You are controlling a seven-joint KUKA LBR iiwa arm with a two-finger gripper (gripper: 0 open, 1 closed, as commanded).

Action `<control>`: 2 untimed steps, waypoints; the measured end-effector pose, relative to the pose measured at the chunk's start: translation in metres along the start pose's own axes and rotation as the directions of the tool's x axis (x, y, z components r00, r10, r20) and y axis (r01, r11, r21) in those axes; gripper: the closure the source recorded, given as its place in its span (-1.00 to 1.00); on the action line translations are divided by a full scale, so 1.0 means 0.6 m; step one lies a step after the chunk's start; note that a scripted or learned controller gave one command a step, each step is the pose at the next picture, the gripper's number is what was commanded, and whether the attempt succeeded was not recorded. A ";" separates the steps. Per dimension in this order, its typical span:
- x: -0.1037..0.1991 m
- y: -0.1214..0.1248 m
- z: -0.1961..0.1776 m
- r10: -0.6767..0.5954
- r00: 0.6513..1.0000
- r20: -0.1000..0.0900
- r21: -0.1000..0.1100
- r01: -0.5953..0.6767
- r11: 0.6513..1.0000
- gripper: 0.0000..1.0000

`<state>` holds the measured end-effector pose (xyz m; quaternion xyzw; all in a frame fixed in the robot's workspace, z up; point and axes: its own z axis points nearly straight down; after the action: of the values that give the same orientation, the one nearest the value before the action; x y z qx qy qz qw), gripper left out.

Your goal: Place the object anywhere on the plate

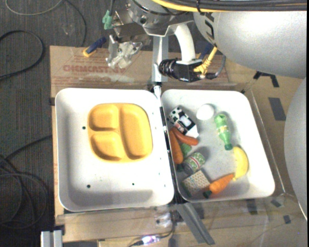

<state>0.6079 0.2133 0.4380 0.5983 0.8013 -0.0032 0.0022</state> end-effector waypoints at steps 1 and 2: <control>0.026 -0.117 0.149 -0.009 1.000 -0.005 0.002 0.009 1.000 1.00; 0.018 -0.171 0.276 0.005 1.000 -0.007 0.002 -0.005 1.000 1.00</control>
<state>0.5065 0.1935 0.2725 0.6001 0.7999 -0.0020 -0.0012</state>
